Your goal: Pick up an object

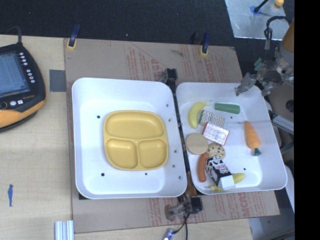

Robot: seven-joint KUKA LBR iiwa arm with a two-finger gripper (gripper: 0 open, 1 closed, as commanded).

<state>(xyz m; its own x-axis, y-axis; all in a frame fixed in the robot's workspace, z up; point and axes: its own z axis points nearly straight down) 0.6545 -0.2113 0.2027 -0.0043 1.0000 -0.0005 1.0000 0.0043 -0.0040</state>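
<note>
My gripper (252, 85) hangs over the back right rim of the right bin (272, 156), with nothing visibly in it. Below it in that bin lie a green block (227, 107), a yellow banana (196, 113) and an orange carrot (252, 136). Nearer the middle are two patterned packets (215, 132), a round beige biscuit (196, 144) and a chocolate-chip cookie (216, 151). At the front sit a red sausage (201, 167) and a black-and-white carton (219, 170). The green block is the object closest to the gripper.
The left bin (85, 114) holds a yellow divided plate (136, 139). A teach pendant (17, 86) rests on the bench at far left. Clamps (73, 35) pin the cardboard sheet at the back. The arm's wrist (280, 66) comes in from the right.
</note>
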